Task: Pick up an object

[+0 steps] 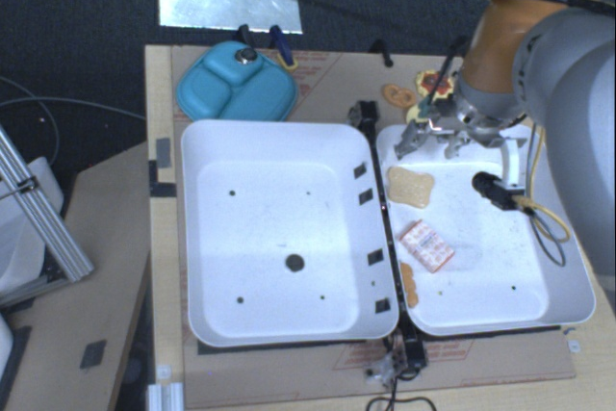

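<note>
A tan toast slice lies in the right bin below the hand, whose state I cannot tell.

The arm runs off the picture's right edge and hides the right bin's far right corner; the gripper's fingers are too blurred to tell

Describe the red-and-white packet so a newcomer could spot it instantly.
Look in the right bin, the one under the arm. Near its middle lies the packet, small and boxy, below the tan toast. Its red-and-white checks set it apart from the plain tan pieces nearby.
</note>
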Action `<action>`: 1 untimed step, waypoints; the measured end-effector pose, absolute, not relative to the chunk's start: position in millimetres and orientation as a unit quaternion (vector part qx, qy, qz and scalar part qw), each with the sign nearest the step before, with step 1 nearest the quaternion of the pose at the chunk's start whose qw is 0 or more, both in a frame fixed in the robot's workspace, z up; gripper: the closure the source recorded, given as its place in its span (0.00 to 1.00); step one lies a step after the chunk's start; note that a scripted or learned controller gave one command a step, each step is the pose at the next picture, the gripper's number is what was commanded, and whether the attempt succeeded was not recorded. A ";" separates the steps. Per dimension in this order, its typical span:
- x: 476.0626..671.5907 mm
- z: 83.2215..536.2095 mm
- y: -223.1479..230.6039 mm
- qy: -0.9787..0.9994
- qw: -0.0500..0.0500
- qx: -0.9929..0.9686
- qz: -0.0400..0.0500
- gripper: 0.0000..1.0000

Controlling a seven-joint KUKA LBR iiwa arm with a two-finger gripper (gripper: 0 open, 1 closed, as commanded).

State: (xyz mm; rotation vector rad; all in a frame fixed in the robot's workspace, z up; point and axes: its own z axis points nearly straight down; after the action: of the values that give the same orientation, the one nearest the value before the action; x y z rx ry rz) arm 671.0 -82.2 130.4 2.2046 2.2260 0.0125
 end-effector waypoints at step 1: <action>669.3 166.5 -143.6 0.706 0.003 0.708 0.001 0.00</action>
State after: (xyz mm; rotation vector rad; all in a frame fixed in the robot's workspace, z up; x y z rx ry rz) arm 669.3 -143.6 166.5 2.2190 2.2150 0.0042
